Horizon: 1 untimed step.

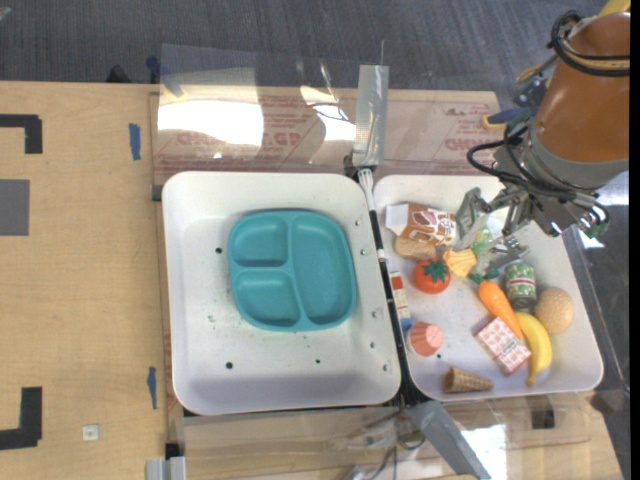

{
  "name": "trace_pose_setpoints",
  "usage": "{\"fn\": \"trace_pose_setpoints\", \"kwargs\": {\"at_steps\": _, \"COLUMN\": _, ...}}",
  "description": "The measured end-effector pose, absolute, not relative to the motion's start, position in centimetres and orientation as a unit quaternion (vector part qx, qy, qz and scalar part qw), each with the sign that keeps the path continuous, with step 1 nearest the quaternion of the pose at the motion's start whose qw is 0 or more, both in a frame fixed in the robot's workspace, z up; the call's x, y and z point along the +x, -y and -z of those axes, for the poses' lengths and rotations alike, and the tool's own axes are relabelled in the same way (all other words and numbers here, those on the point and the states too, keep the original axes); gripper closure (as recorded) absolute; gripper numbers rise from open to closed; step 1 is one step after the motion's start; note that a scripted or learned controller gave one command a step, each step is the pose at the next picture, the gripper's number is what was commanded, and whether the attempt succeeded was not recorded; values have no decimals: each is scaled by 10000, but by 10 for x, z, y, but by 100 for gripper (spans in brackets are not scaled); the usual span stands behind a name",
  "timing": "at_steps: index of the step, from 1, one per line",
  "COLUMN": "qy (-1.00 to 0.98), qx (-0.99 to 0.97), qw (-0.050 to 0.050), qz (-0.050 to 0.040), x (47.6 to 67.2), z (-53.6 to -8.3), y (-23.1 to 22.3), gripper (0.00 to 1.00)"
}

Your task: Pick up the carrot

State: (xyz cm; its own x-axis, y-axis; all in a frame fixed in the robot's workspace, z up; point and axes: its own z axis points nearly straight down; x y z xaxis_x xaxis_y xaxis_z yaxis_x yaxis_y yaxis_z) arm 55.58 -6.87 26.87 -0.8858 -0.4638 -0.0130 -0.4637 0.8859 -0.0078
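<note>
gripper (497, 223): hanging over the top of the right bin (590, 368), honestly can't tell how it's set
carrot (497, 308): lying in the right bin, between the tomato (433, 275) and banana (537, 343)
writing: nothing readable on the packets

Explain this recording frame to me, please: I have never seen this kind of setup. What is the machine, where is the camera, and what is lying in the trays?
One camera looks down at a slant on a bench with two shallow white bins. The orange and grey shape at upper right is the robot arm; its gripper hangs over the right bin. The left bin holds a teal divided plate. The right bin holds toy food: the carrot, a tomato, a banana, an egg, an ice cream cone and more. I see nothing held between the fingers.
</note>
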Motion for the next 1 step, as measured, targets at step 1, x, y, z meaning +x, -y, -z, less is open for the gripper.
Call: {"fn": "trace_pose_setpoints", "kwargs": {"at_steps": 1, "qy": -9708, "qx": -2399, "qw": 31, "qz": 0, "x": 554, "z": -264, "y": 67, "gripper": 0}}
